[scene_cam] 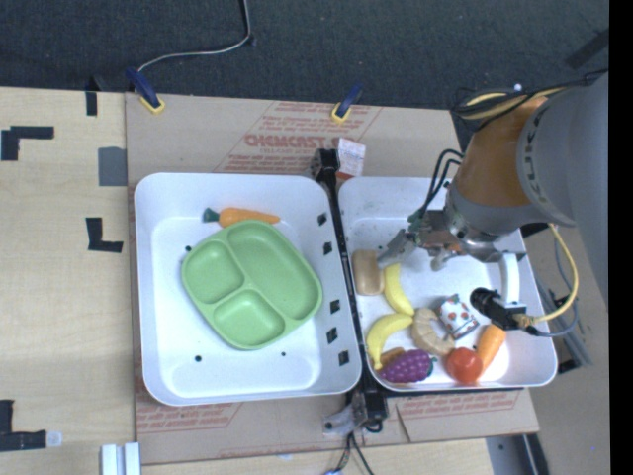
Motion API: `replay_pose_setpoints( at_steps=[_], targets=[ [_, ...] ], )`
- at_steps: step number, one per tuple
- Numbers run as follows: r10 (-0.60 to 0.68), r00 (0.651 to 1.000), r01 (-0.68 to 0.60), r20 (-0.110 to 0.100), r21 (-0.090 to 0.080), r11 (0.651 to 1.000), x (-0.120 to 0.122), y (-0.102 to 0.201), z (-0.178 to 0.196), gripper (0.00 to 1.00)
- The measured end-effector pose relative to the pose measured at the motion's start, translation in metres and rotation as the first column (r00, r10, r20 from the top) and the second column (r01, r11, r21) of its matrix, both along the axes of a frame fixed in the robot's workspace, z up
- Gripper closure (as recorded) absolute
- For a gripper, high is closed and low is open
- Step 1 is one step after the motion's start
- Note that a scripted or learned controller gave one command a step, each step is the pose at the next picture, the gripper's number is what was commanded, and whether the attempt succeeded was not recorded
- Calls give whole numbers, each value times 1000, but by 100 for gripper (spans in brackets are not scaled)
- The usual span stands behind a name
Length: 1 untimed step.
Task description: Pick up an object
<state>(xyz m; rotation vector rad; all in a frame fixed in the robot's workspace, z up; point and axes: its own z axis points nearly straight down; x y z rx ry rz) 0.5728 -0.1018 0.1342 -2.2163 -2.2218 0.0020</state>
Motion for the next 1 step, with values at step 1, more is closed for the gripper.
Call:
replay_pose_setpoints(
  at_steps=[1],
  targets=[
    [-2, 1000, 2, 8, -3, 1000, 8, 2, -47, 0]
  ],
)
